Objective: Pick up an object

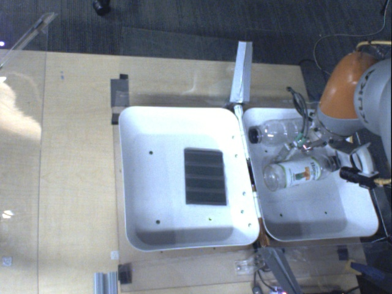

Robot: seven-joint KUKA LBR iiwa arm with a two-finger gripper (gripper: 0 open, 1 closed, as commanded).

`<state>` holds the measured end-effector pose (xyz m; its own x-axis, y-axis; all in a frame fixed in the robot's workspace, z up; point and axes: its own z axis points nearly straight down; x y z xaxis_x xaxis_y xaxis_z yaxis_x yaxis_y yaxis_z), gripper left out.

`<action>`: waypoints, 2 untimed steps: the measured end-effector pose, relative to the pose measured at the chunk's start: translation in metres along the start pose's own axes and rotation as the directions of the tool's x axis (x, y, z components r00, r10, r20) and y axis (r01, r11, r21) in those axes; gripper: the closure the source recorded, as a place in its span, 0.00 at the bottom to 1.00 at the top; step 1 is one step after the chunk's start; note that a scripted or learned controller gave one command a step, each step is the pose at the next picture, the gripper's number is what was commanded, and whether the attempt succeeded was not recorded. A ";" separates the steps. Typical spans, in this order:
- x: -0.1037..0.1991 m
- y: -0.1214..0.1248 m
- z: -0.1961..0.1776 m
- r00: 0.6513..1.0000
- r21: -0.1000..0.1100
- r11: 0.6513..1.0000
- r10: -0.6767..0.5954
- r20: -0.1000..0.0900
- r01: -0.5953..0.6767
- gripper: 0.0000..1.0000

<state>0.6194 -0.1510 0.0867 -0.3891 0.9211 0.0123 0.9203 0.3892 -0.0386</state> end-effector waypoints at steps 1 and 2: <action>-0.018 -0.013 -0.002 0.952 0.013 0.952 -0.305 -0.021 0.305 0.00; 0.046 -0.045 -0.001 0.930 -0.039 0.929 -0.367 0.034 0.368 0.00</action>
